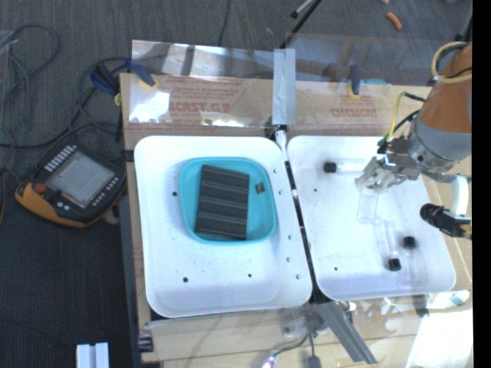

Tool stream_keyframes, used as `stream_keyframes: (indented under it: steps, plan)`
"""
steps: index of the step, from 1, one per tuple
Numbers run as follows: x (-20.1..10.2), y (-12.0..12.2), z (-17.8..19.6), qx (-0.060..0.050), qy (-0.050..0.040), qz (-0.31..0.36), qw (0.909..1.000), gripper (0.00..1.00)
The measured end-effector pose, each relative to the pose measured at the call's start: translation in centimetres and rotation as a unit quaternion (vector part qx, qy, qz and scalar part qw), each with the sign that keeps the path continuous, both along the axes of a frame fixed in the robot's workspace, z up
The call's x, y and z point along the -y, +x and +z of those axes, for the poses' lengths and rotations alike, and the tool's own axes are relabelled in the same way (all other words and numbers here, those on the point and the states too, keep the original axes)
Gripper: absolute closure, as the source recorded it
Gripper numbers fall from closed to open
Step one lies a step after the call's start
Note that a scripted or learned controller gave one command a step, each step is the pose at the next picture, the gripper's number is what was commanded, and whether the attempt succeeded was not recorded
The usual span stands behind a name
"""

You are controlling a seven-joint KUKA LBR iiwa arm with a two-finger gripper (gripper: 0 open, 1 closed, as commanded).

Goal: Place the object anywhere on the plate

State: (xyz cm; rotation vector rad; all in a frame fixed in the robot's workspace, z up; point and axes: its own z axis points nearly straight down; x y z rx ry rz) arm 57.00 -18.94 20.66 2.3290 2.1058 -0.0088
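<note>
**A:** Start at the left. What's where?

**B:** The left bin (153, 282) carries the blue plate (265, 225), and a dark ribbed block (222, 202) lies flat in the plate's middle. A small dark piece (259, 188) sits at the block's two o'clock, just beside it, also on the plate. I take the block to be the task's object, so the placing looks done.

**A:** And on the right?

**B:** The right bin (337, 274) holds three small black bits: one (330, 167) toward its eleven o'clock corner and two (409, 242) (393, 264) close together toward five o'clock. The gripper (379, 172) hangs over that bin's upper half, with the arm (445, 121) coming in from three o'clock.

**A:** Open or closed?

**B:** I cannot tell; the tip is pale and blurs into the white bin. I see nothing dark held in it.

**A:** What could go wrong?

**B:** Little for the block, as it lies well inside the plate's rim. A sweep back toward nine o'clock, if low, could catch the ridge between the bins or knock the block off the plate. Dropping where it is, the gripper could scatter the bit at its nine o'clock.

**A:** So where's the block from the gripper?

**B:** At about nine o'clock, a shade lower, well apart, in the other bin.
</note>
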Motion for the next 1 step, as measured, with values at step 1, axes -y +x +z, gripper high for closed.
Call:
stream_keyframes:
  steps: [1]
  plan:
    - [0.0,0.01,0.02,0.0,0.0,0.0,1.0,0.0]
